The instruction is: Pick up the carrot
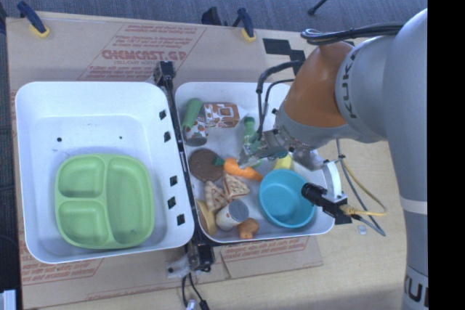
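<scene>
Near the middle of the right bin (218, 88), the gripper (256, 153) hung just above the carrot (242, 170); I couldn't tell its state. The carrot lay between a brown disc (205, 164) and a blue bowl (285, 198). A green divided plate (105, 200) sat lower left.

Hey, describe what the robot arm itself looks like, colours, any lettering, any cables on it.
The arm is thick, rounded and light grey, with a wide orange band above the wrist. Dark KUKA lettering runs along the grey shell beside that band. Thin black cables loop past the orange section toward the gripper, and a black fitting with yellow wires sticks out lower down.
</scene>
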Action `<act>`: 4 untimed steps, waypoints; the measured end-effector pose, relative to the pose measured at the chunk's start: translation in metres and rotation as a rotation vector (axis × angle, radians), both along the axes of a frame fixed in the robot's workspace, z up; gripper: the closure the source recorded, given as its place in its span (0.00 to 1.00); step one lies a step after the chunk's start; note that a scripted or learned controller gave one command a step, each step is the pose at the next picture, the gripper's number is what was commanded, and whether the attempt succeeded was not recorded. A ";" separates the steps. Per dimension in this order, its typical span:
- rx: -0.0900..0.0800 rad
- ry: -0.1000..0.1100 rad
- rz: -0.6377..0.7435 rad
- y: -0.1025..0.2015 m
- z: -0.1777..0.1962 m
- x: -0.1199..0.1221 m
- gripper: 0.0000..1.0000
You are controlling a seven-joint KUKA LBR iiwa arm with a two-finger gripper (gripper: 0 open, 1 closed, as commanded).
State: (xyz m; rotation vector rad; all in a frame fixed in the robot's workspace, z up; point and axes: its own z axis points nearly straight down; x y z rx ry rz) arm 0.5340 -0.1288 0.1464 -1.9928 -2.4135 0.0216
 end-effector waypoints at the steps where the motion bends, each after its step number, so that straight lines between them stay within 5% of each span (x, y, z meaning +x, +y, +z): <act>1: -0.010 -0.058 0.221 0.013 -0.039 -0.044 1.00; 2: 0.004 -0.017 0.510 0.025 0.090 -0.055 1.00; 3: 0.008 -0.014 0.312 0.029 -0.043 -0.057 1.00; 4: 0.001 -0.021 -0.118 0.029 0.155 -0.056 1.00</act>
